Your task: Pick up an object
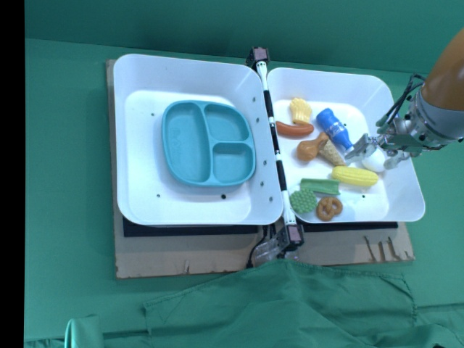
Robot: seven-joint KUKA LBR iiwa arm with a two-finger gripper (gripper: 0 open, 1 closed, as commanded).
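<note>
My pincer (pixel 374 153) hangs over the right bin (pixel 406 210), at about three o'clock from that bin's middle; its two fingers stand apart, one metal finger (pixel 358 148) pointing toward nine o'clock, the other at about five o'clock from it; between them lies a small white egg-like piece (pixel 373 162), resting on the bin floor; whether my fingers touch it I cannot tell, and nothing is lifted.

Just at seven o'clock from my pincer lies a yellow corn cob (pixel 355 176), lengthwise across the bin; at ten o'clock from the pincer stands a blue bottle (pixel 334 127) with a white label, tilted; touching the bottle's lower end is an ice-cream cone (pixel 331 151), and beside that, toward nine o'clock, an orange-brown chicken drumstick (pixel 310 149); at twelve o'clock from the drumstick lies a red sausage (pixel 294 129), and above it a yellow ridged piece (pixel 301 110), what kind I cannot tell.

Toward six o'clock in the same bin lie a green stalk (pixel 320 186), a round green bumpy piece (pixel 304 201) just below it, and a brown pretzel (pixel 329 208) beside that piece at three o'clock.

My arm's orange band (pixel 448 67) and grey wrist (pixel 435 122) come in from three o'clock.

The left bin (pixel 138 201) sits touching the right one along a shared edge; in it lies a teal divided plate (pixel 208 143) with three compartments; both bins rest on cardboard (pixel 181 256) over a green cloth (pixel 65 194); a rumpled fold of green fabric (pixel 290 303) lies at six o'clock.
</note>
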